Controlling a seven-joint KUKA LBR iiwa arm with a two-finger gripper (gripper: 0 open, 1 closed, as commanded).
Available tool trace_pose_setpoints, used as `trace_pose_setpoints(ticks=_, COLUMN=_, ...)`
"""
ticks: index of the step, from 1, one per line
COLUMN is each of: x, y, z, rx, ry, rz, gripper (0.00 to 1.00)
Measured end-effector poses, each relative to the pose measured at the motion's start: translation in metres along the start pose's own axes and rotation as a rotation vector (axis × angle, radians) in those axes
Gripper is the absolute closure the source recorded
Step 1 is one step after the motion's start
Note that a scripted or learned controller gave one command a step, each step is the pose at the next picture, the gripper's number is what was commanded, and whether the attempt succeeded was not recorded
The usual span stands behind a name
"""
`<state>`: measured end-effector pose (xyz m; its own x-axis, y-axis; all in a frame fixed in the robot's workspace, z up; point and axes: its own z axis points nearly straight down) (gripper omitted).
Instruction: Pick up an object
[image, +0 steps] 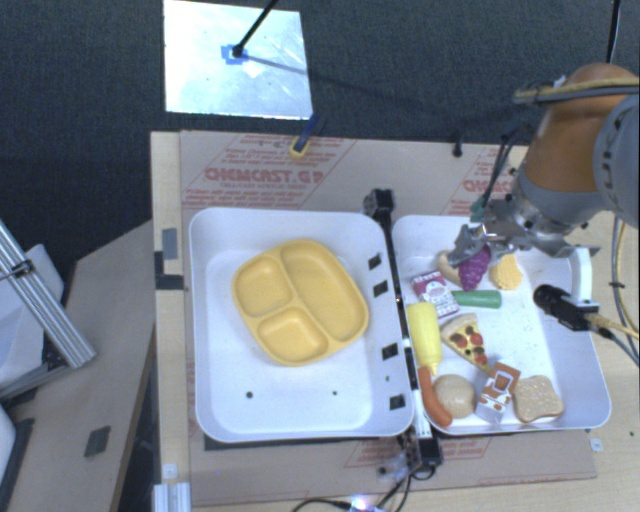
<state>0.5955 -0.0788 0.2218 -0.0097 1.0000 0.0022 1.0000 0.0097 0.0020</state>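
Note:
The right bin (580, 345) holds several toy foods. A purple grape bunch (477, 269) lies near its back edge, with a yellow piece (507, 272) to its right and a tan piece (450, 265) to its left. My gripper (471, 243) hangs right over the grapes, at or touching their top. The arm blocks a clear look at the grasp. In front of the grapes are a green bean-like stick (479, 298) and a red and white carton (435, 289).
Further forward in the right bin: a yellow banana-like piece (424, 333), a pizza slice (466, 341), an orange sausage (433, 395), a round bun (455, 393), a small box (498, 390) and toast (538, 398). The left bin (215, 380) holds a yellow divided plate (298, 300).

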Motion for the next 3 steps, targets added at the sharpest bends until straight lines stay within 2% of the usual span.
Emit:
trace_pose_setpoints(ticks=1, x=0.058, y=0.018, z=-0.007, rx=-0.002, ry=0.0, rz=-0.001, gripper=1.0)
trace_pose_setpoints(ticks=2, x=0.076, y=0.037, z=-0.013, rx=-0.002, ry=-0.001, rz=0.002, gripper=1.0)
trace_pose_setpoints(ticks=3, x=0.071, y=0.029, z=0.007, rx=0.002, ry=-0.003, rz=0.009, gripper=1.0)
